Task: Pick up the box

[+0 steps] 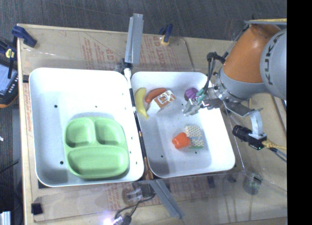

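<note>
The box (165,98) is a small orange and white carton. It lies in the upper middle of the right bin (220,156), just below a red sausage (155,93). My gripper (191,107) hangs low over the bin about a hand's width to the right of the box, beside a purple toy (191,93). Nothing shows in its grasp. The box lies apart from the gripper.
A yellow banana (141,103) lies along the right bin's left wall. An orange toy (180,141) and a waffle-patterned piece (194,133) sit lower in that bin. The left bin (44,87) holds a green divided tray (96,147).
</note>
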Controlling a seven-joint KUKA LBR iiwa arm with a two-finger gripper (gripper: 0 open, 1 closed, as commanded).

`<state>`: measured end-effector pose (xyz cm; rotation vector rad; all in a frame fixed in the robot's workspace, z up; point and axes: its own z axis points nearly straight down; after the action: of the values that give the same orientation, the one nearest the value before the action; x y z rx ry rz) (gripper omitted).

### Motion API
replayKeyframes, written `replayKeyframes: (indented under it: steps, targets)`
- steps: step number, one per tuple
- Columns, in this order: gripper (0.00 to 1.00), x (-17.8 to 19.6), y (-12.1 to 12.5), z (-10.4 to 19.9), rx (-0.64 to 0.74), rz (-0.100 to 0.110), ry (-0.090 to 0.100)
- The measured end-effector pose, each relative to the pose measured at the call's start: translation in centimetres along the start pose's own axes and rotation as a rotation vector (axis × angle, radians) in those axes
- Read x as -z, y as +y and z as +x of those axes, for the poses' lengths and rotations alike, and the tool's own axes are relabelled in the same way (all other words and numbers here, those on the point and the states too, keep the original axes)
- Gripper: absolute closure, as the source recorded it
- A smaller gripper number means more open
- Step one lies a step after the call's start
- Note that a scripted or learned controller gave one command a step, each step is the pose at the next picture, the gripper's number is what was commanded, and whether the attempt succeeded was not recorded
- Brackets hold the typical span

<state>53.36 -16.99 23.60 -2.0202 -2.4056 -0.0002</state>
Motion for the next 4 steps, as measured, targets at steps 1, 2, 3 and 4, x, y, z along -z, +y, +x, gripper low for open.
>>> replayKeyframes:
  steps: [1, 2, 3, 4]
  targets:
    - [0.0, 0.0, 0.0, 0.0, 0.0, 0.0, 0.0]
    - [0.0, -3.7, -1.1, -3.9, -0.038, 0.004, 0.002]
    - [0.0, -4.7, -1.2, -3.7, 0.035, 0.003, 0.003]
    - [0.0, -13.7, -0.8, -3.8, -0.004, -0.001, 0.0]
